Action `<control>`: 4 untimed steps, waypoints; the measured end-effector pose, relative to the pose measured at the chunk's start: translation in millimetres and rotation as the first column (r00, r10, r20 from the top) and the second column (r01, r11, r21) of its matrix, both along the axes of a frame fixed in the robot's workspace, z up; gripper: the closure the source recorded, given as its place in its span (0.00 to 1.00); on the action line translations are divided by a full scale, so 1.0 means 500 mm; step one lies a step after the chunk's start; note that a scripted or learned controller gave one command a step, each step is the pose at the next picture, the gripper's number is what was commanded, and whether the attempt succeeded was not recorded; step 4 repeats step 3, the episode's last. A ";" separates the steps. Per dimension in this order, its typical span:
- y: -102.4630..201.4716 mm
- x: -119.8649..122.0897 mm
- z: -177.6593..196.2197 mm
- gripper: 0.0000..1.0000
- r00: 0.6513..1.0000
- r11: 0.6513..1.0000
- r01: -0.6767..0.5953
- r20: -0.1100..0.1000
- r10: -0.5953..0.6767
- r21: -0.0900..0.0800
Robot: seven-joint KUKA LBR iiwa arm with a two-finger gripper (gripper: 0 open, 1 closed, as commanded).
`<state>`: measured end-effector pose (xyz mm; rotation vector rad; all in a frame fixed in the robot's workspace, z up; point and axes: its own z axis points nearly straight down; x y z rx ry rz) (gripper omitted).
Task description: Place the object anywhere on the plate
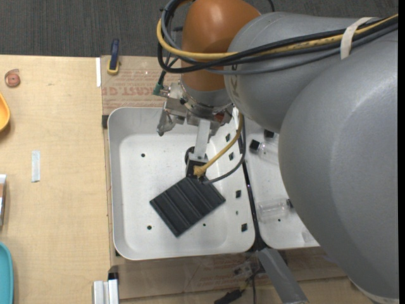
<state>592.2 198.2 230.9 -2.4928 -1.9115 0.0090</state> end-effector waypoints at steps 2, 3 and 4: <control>0.057 0.075 0.059 1.00 0.986 0.986 0.169 0.000 -0.169 -0.005; 0.059 -0.014 0.159 1.00 0.996 0.996 0.085 0.001 -0.085 -0.001; 0.059 -0.014 0.159 1.00 0.996 0.996 0.085 0.001 -0.085 -0.001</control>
